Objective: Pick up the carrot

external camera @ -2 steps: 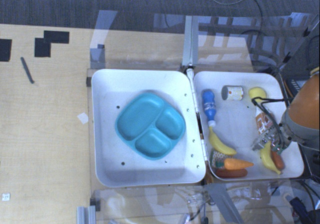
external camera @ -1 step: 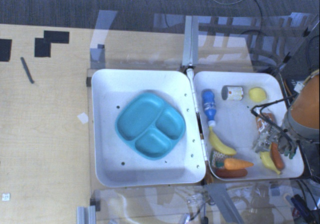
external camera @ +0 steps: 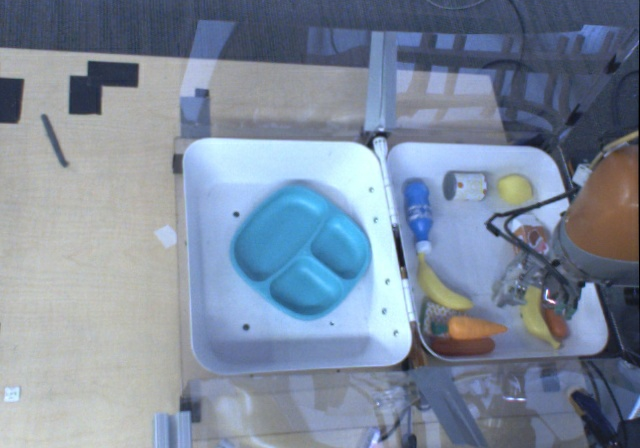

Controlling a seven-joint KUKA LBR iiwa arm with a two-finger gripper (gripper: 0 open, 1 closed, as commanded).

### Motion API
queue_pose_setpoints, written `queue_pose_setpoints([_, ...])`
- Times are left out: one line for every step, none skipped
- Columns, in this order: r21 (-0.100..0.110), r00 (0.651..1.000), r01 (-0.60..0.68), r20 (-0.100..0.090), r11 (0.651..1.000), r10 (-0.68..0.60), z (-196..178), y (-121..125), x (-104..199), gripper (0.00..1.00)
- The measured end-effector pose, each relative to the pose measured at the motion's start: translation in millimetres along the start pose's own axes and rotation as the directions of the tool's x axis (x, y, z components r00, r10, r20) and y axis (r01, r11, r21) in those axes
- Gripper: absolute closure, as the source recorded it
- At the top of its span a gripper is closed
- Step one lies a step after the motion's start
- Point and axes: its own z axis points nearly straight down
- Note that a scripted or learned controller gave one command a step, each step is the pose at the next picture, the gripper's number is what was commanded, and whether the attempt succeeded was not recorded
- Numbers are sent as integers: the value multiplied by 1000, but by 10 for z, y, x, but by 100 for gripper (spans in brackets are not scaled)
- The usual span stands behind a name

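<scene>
Orange carrot [external camera: 478, 327] lies at the right bin's [external camera: 470, 158] near edge, a red sausage [external camera: 461, 346] touching below and a banana [external camera: 441, 285] just above. The gripper [external camera: 527, 283] hovers nearby to its right over a second banana [external camera: 538, 321], jaw state impossible to tell.

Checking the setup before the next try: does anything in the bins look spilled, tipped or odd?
Nothing spilled. The can and bottle lie on their sides in the right bin. The blue tray sits askew in the left bin. The carrot lies crowded against the near wall.
</scene>
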Motion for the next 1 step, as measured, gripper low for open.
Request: queue_pose_setpoints([-3,927,374,-2,927,-374,2,-236,-100,100])
